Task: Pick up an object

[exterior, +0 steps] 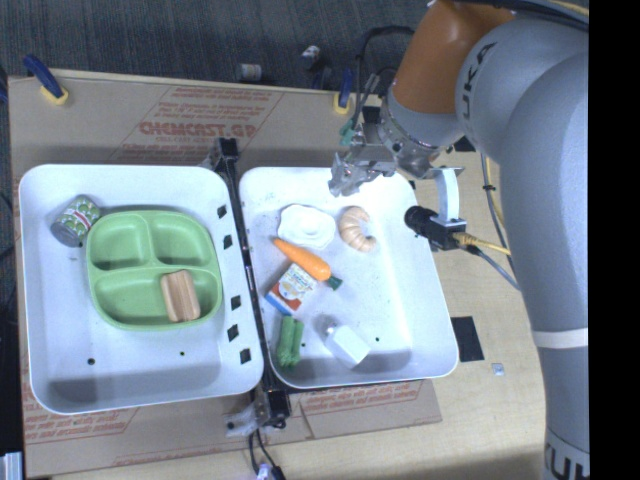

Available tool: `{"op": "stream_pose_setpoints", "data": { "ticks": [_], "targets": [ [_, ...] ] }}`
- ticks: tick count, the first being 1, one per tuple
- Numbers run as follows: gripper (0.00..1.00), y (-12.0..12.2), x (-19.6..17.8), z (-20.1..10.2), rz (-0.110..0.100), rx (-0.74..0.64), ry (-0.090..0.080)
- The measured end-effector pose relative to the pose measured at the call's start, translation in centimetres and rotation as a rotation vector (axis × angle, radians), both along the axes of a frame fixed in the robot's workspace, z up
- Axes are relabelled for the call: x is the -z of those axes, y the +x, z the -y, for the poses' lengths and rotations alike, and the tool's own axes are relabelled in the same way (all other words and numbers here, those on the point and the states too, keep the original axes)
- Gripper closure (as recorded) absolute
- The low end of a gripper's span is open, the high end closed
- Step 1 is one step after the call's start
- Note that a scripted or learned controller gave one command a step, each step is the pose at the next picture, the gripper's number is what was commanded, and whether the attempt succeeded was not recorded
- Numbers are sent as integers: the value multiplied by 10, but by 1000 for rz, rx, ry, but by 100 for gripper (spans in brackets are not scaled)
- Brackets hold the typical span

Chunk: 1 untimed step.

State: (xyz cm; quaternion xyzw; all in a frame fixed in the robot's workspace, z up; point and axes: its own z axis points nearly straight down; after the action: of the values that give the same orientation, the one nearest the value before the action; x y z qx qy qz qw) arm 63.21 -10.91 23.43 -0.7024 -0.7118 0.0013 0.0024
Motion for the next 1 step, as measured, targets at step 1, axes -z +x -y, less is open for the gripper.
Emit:
{"op": "stream_pose_setpoints", "data": {
  "ticks": [1],
  "targets": [
    [0, 0, 0, 0, 0, 0, 0]
  ]
}}
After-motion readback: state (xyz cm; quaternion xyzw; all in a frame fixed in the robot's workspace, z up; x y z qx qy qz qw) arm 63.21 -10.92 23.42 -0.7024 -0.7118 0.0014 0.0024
